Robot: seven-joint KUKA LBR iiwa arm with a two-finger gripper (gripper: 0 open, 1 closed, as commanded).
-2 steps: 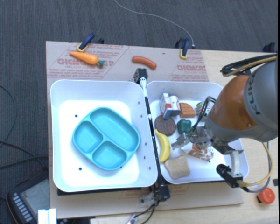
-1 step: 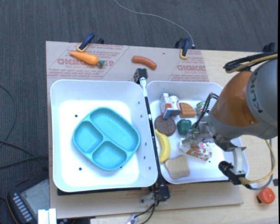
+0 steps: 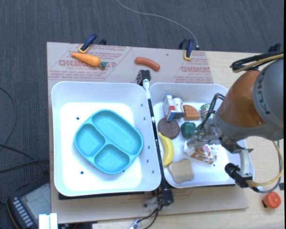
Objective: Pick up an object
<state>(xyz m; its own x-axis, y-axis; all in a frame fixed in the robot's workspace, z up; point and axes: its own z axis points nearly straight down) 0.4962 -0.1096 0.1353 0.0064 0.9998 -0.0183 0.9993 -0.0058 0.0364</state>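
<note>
A crinkled white packet (image 3: 203, 153) with red and brown print is lying in the right bin (image 3: 219, 177), beside a bread slice (image 3: 181, 171). The gripper (image 3: 199, 138) is being held just above it; its grip state cannot be told, the wrist blocking it

Even, bright overhead light, no hard shadows. Two shallow white plastic bins (image 3: 57, 128) mid-frame near overexposed, mild glare on rims. Dark grey carpet (image 3: 28, 18) upper left dim, w/ grain. Focus soft overall; small items lower right slightly blurred.
</note>
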